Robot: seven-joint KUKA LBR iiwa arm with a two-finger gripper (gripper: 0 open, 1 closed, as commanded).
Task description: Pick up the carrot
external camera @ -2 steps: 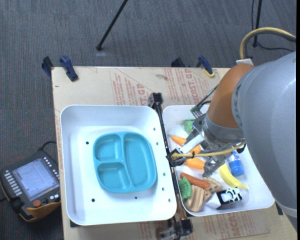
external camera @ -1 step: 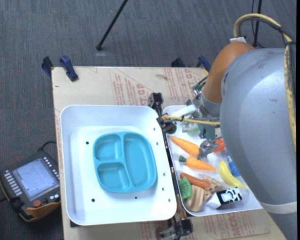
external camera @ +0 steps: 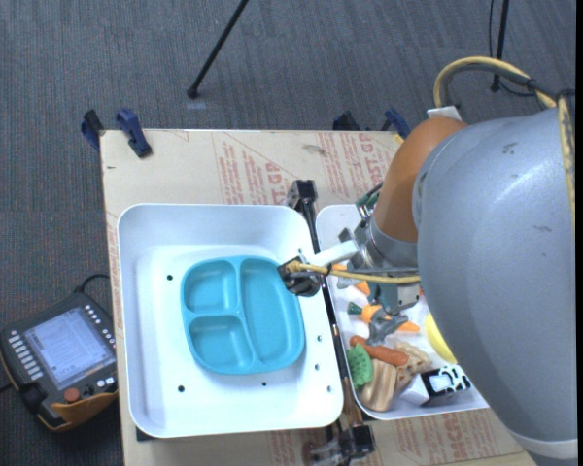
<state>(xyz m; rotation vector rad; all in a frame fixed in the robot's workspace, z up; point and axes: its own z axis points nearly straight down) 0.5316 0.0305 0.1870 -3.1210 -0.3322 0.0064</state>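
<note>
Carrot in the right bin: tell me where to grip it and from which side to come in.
Grip the carrot around its middle, coming down from above. It lies flat and roughly crosswise in the right bin, so the fingers should probably close across its narrow width. Other toys crowd it: a green piece at its left end and a tan one just below, so a side approach looks blocked.

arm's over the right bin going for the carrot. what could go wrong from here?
1. The carrot lies packed among other toy food, so the gripper may catch a neighbour or close on nothing.
2. The arm hides much of the right bin, so a slip there may go unseen.
</note>
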